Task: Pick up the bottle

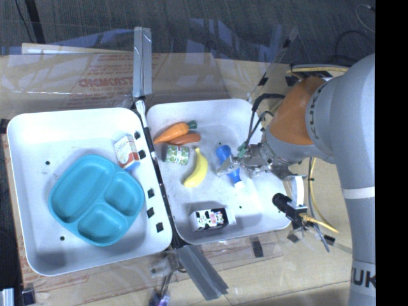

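Low in the right-hand bin [255,218], just right of frame centre: the gripper [231,166], reaching in from the right on the grey arm [344,126] with its orange band. Pressed right against a blue bottle [224,155], metal fingers [224,166] overlapping its lower side; impossible to tell how wide apart, or whether actually pinching the bottle. Bottle lying tilted on the bin floor, white-and-blue end [236,179] pointing down-right under the claw. Just left of it, a yellow banana [197,169]. Further left, a small green-labelled can [176,153], with an orange carrot [174,131] above it. Near the bin's lower edge, a small dark box [211,218]. In the left-hand bin [38,129], well apart: a blue divided tray [95,199] and a small carton [125,150] at its upper right.
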`<state>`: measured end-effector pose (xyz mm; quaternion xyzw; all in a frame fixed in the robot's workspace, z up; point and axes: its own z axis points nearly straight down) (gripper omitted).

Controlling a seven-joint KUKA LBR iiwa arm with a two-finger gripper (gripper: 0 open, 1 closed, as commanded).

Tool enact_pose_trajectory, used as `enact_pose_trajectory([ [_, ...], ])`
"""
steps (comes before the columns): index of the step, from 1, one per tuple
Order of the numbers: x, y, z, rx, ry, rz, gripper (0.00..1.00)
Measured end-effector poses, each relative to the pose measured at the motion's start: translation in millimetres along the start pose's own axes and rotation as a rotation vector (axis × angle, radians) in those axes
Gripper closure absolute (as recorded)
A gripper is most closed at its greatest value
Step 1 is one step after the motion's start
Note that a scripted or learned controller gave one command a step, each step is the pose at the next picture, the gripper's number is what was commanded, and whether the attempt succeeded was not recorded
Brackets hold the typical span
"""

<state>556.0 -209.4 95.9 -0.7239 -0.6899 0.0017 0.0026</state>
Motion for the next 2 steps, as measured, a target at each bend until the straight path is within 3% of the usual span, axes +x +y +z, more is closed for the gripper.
enact_pose_trajectory([
  [1,0.4,-0.2,-9.5,0.003,0.001,-0.003,1.0],
  [2,31.0,52.5,-116.1,-0.005,0.0,0.087,1.0],
])
